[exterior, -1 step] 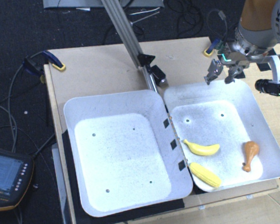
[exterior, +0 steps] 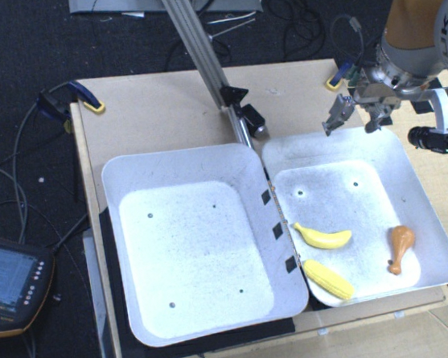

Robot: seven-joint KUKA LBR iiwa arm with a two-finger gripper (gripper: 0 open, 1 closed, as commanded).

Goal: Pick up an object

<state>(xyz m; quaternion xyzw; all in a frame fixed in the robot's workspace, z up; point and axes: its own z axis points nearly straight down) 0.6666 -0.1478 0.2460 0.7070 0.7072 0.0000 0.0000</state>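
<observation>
Three objects lie in the right bin [exterior: 395, 157]. A yellow banana [exterior: 325, 237] rests near its left wall. A yellow corn cob [exterior: 328, 279] lies at the front left corner. A brown chicken drumstick [exterior: 398, 247] sits near the front right. My gripper [exterior: 354, 117] hangs above the bin's back edge, well away from all three objects. Its two fingers are spread apart with nothing between them.
The left bin [exterior: 127, 178] stands beside the right one. A slanted metal post [exterior: 205, 55] rises behind the bins' junction. Clamps sit at the bench's back corners. A teach pendant [exterior: 6, 282] lies off the bench at left.
</observation>
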